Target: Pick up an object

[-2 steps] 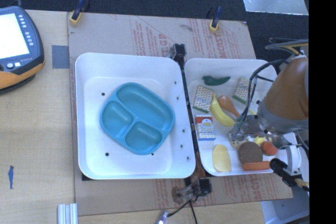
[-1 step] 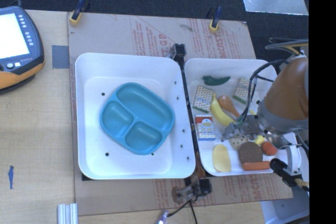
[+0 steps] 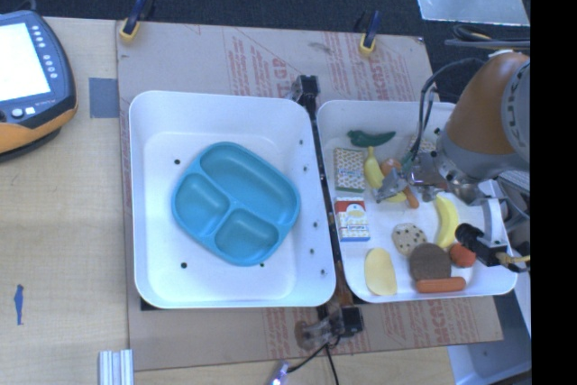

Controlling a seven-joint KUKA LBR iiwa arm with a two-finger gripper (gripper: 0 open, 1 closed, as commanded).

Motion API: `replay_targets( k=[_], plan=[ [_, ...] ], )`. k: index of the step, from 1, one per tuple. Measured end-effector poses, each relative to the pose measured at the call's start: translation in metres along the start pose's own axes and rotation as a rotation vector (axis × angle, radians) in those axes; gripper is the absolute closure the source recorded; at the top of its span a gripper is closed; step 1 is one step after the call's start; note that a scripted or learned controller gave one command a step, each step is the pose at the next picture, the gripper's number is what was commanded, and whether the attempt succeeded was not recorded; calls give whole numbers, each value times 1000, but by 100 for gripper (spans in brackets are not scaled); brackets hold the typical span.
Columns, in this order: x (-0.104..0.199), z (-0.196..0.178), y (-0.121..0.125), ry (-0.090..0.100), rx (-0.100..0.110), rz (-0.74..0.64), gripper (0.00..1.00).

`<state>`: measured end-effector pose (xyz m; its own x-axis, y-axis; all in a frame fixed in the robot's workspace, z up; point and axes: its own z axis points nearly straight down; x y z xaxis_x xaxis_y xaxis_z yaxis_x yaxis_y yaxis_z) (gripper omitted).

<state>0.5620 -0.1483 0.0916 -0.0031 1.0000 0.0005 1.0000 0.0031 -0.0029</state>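
Note:
My gripper hangs low over the middle of the right bin, reaching in from the right. Its metal fingertips sit next to a small orange piece and a yellow banana-shaped toy. I cannot make out anything held between the fingers. Around it lie a green toy, a patterned card, a red and white box, a spotted cookie, a second banana, a brown disc, a yellow oval and a sausage.
The left bin holds a blue divided plate. A tablet-like controller lies at the far left of the bench. Clamps sit at the seam between the bins, and cables trail below the front edge.

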Motion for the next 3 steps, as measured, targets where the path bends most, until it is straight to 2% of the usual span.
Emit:
replay_targets(
  k=[1, 2, 3],
  plan=[
    [-11, -1, 55, 0, -1, 0, 0],
    [-11, -11, 55, 0, 1, -4, 100],
    [34, 0, 26, -1, 2, -3, 100]
  ],
)
